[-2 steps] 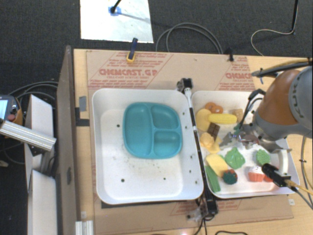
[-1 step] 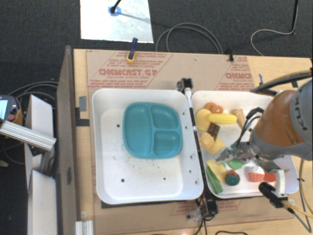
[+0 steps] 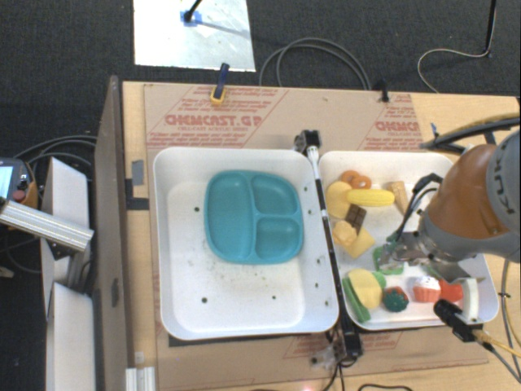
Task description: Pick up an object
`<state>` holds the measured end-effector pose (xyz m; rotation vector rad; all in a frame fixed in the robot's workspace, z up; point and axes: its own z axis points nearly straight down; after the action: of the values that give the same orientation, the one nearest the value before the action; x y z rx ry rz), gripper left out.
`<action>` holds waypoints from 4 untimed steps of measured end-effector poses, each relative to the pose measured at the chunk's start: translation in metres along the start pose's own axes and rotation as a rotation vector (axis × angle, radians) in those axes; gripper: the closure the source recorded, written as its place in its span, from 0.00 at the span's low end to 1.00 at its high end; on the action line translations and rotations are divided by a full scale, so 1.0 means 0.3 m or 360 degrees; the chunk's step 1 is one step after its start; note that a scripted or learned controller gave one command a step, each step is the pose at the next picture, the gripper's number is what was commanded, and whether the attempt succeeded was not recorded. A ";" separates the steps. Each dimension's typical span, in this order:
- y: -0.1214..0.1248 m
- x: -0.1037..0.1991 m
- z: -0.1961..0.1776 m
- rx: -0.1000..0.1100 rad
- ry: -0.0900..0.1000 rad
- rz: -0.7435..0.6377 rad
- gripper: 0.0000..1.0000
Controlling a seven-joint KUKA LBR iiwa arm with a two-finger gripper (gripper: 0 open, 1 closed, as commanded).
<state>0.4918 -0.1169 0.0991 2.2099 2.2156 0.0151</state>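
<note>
Two white bins on the desk: the claw (image 3: 400,255) dips into the right bin (image 3: 488,304), fingers unreadable, beside a green toy (image 3: 381,258); banana (image 3: 370,197) at twelve o'clock.

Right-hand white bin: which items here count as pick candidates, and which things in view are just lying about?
Job:
end effector
yellow plastic banana
orange ring-shaped toy
dark green round toy
red and white toy

Lying about:
teal divided plastic plate in the left white bin
yellow clamp
</note>
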 end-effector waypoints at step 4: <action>0.032 0.004 0.061 0.0023 0.0001 0.0003 0.00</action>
<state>0.5017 -0.1157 0.0809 2.2198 2.2210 -0.0006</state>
